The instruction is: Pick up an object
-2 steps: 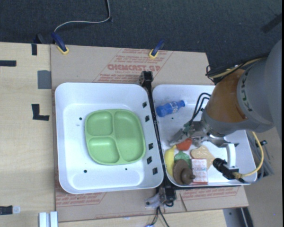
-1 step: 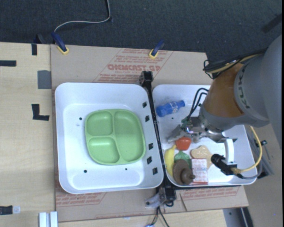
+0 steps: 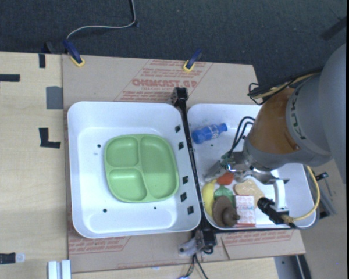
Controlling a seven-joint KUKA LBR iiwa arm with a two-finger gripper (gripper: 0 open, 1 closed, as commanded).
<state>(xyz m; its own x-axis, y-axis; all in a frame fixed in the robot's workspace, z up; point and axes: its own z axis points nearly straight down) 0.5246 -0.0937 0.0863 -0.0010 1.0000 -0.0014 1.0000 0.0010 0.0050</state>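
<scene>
- The arm reaches into the right bin, its wrist low over the pile of small things at the bin's near end.
- The gripper sits just above that pile; I cannot tell how it is set, as the wrist body hides it from above.
- The pile lies beside the divider between the bins: a banana touching the divider side, a brown piece next to it, a red-and-white packet further from the divider, and a pale piece and a small orange-red piece right under the gripper.
- A blue bottle lies well apart from the pile, at the far end near the divider.
- The left bin, across the divider, bears a green plate.
- Judgement: nothing looks lifted; every item appears to rest on the bin floor. The pick is at the approach or closing stage, with grasp and lift left to do.
</scene>
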